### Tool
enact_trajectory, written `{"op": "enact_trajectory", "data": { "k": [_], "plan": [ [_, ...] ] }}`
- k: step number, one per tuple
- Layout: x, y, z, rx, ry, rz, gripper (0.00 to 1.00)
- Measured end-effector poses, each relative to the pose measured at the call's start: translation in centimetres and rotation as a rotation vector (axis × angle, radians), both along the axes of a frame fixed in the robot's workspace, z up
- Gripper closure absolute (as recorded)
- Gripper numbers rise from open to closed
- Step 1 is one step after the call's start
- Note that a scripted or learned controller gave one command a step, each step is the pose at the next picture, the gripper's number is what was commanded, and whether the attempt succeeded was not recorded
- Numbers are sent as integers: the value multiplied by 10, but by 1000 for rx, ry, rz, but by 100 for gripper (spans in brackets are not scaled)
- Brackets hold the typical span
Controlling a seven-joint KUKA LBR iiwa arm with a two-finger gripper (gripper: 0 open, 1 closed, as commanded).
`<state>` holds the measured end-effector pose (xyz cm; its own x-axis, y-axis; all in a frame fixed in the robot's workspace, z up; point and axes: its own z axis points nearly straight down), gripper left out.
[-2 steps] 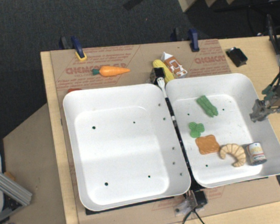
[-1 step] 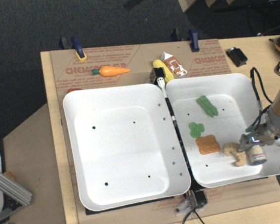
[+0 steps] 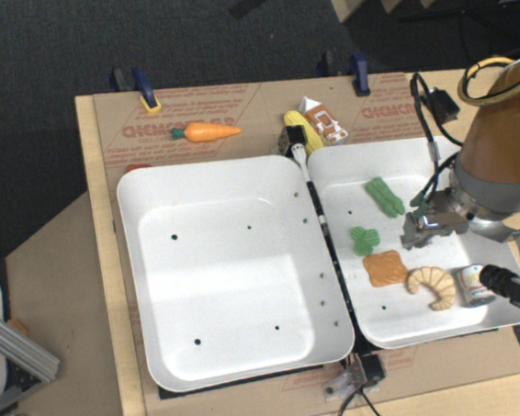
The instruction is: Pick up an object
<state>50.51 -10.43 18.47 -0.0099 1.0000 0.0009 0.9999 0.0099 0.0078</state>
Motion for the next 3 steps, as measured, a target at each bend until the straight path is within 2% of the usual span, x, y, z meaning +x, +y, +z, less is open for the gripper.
{"op": "enact_trajectory", "data": {
  "k": [1,2,3],
  "plan": [
    [-28,4,-104,1,12,-11,100],
    [51,118,7,1,-10,5,100],
    [40,60,0,-2,10,-15,100]
  ]
}}
